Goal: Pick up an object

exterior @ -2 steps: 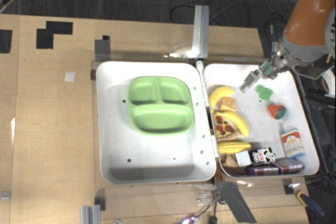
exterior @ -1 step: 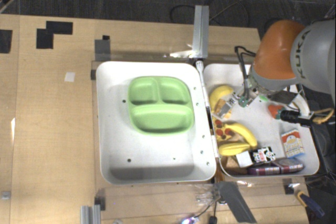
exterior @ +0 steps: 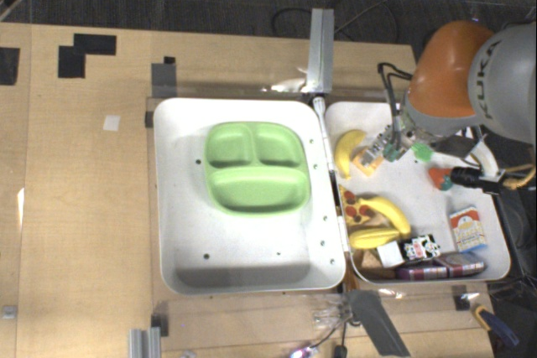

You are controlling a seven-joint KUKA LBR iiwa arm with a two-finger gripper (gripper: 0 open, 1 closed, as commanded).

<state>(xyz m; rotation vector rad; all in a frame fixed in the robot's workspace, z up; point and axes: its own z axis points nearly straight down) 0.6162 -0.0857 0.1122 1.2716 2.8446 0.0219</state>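
In the right bin: gripper poised over the orange-and-yellow toy beside a banana, evidently its pick target; finger state indiscernible.

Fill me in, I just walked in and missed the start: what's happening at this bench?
A grey arm reaches from the right over the right bin, its end effector low beside a banana near the far-left corner. That bin also holds a second banana and small packaged items. The left bin holds a green divided tray. Nothing looks lifted yet.
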